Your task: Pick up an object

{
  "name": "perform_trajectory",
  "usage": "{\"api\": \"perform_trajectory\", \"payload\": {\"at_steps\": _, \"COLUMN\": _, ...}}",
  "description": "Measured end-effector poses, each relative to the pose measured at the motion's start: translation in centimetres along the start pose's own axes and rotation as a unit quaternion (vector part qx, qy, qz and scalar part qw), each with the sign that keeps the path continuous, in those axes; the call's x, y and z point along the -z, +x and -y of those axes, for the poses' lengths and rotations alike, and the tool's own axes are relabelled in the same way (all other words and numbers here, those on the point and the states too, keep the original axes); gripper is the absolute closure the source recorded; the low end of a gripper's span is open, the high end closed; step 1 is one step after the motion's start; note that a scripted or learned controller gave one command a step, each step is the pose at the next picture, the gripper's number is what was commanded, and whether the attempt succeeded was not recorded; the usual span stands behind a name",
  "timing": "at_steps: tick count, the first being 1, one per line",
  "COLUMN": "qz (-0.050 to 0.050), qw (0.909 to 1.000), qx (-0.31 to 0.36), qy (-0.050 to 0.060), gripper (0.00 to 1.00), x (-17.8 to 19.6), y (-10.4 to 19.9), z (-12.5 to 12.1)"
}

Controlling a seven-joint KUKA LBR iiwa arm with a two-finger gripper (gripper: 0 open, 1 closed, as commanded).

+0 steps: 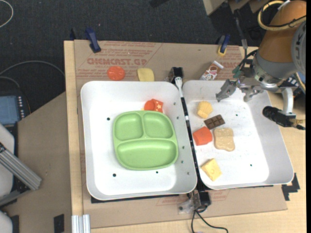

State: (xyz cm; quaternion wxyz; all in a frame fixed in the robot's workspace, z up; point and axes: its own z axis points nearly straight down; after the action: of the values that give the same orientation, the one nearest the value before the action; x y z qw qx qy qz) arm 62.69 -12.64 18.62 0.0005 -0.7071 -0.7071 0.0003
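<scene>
Right bin (272,154): yellow block (204,109), brown bar (214,122), orange block (202,136), tan biscuit piece (224,139), yellow cheese wedge (211,169). Gripper (236,91) hovers over the bin's far edge, fingers spread apart, nothing between them. Left bin (97,144): green divided plate (145,140), red-orange piece (154,105) just behind it.

— What sits in the left bin (92,144)?

— A green divided plate (144,140), with a red-orange piece (154,105) just behind it.

— And the right bin (272,149)?

— A yellow block (204,109), a brown chocolate piece (214,122), a red-orange block (202,136), a tan cracker (224,140) and a yellow cheese wedge (211,169). The gripper (237,90) hangs over that bin's far edge, its fingers spread apart with nothing between them.

— Anything outside the bins?

— An orange disc (116,73) and a pale yellow piece (145,74) lie on the cardboard (160,55).
</scene>
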Motion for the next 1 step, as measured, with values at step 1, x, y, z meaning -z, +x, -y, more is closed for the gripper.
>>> {"api": "perform_trajectory", "payload": {"at_steps": 1, "qz": -0.002, "qw": 1.0, "qx": -0.001, "qy": 0.001, "gripper": 0.0, "x": -10.56, "y": 0.16, "z": 2.9}}
